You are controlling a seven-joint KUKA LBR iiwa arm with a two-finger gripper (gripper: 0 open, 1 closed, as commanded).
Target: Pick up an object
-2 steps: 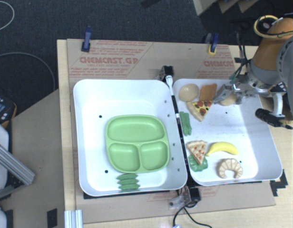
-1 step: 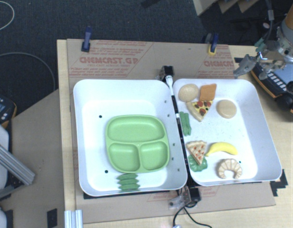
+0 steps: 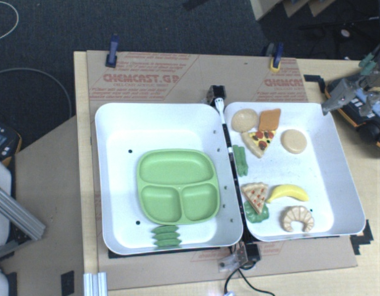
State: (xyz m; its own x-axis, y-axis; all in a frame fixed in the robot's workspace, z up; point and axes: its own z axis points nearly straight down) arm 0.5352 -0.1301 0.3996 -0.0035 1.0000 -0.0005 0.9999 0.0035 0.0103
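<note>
The pincer (image 3: 338, 97) is seen at the far right edge of the bench, outside the right bin (image 3: 338, 184) and just past its upper right corner; whether it is wide or narrow cannot be told, and nothing is seen held in it. All objects lie to its left and lower in the view. Nearest to it, inside the right bin, a tan disc (image 3: 294, 140) is found, then an orange slab (image 3: 270, 119), a second disc (image 3: 243, 120) and a pizza slice (image 3: 260, 142). Further off, a banana (image 3: 288, 193), a croissant (image 3: 298, 218), another slice (image 3: 256, 196) and a green piece (image 3: 240, 160) are laid. Farthest away, the left bin (image 3: 116, 165) is occupied by a green tray (image 3: 177, 185) and a pea pod (image 3: 167, 235).
</note>
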